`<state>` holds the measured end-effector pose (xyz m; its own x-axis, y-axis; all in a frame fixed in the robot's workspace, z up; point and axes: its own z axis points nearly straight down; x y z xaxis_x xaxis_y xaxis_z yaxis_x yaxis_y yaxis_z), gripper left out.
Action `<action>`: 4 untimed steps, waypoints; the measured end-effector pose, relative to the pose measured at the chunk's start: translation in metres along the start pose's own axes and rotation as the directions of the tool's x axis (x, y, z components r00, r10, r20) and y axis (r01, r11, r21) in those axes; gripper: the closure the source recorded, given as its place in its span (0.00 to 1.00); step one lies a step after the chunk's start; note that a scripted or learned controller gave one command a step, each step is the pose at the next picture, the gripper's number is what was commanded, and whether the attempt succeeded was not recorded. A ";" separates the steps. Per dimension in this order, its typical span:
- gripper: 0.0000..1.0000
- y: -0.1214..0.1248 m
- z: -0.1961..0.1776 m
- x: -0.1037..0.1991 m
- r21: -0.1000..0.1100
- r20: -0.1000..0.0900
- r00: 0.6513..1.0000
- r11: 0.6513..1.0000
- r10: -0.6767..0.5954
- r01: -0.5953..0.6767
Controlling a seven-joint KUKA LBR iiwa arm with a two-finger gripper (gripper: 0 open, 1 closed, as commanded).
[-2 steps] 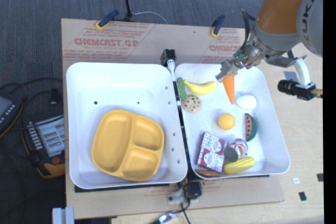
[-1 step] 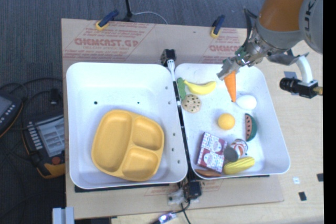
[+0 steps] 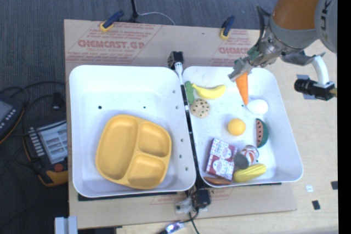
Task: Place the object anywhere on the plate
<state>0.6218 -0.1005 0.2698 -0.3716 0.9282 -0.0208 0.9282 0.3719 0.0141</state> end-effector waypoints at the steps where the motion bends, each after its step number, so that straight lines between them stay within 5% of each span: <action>1: 1.00 0.000 -0.009 -0.001 -0.002 0.002 1.000 1.000 0.001 -0.001; 4: 1.00 0.002 -0.035 -0.004 -0.009 0.008 1.000 1.000 0.005 -0.005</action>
<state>0.6245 -0.1031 0.3051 -0.3666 0.9300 -0.0284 0.9298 0.3672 0.0233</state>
